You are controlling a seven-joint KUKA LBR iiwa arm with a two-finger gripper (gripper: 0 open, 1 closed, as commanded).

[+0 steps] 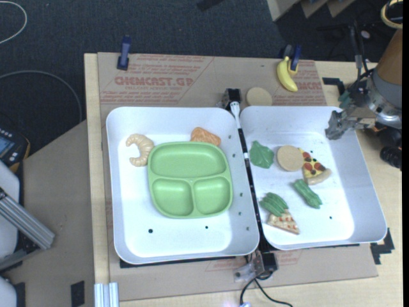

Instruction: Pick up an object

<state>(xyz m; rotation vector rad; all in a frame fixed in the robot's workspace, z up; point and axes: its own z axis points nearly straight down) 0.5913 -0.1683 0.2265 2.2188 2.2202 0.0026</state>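
The right bin (345,190) holds several toy foods: a green leaf (261,154), a tan round cookie (289,158), a pizza slice with red dots (314,169), a green pepper-like piece (308,193), a green leafy piece (275,203) and a second pizza slice (283,222). My gripper (335,128) hangs over the bin's far right corner, right of and above the foods, with nothing seen in it.
The left bin (128,229) carries a green divided tray (190,178), a tan croissant (139,148) and an orange piece (205,136). Outside the bins, on the cardboard, lie a yellow banana (287,75) and a tan disc (259,96).
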